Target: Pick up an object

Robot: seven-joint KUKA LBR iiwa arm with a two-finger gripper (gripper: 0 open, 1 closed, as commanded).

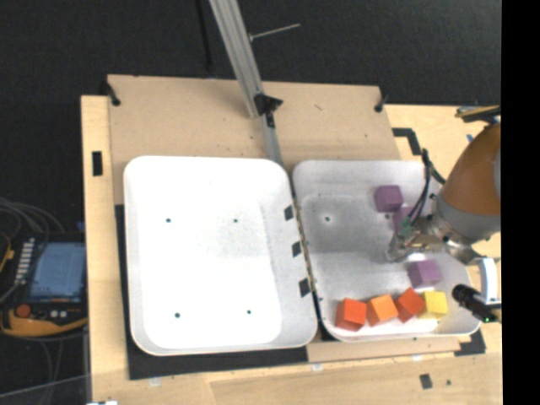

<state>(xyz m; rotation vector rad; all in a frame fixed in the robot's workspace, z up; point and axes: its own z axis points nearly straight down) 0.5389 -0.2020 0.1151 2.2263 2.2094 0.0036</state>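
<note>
The wooden bench (211,116) carries two shallow white plastic bins: the left bin (211,256) and the right bin (354,218). The grey arm with its orange band (472,188) reaches over the right bin, its gripper (405,247) low between two purple blocks, one (388,197) above it and one (423,272) just below; whether it grips anything I cannot tell. Along the near wall sit a red-orange cube (351,313), an orange cube (382,309), a red cube (410,303) and a yellow cube (435,302).
</note>
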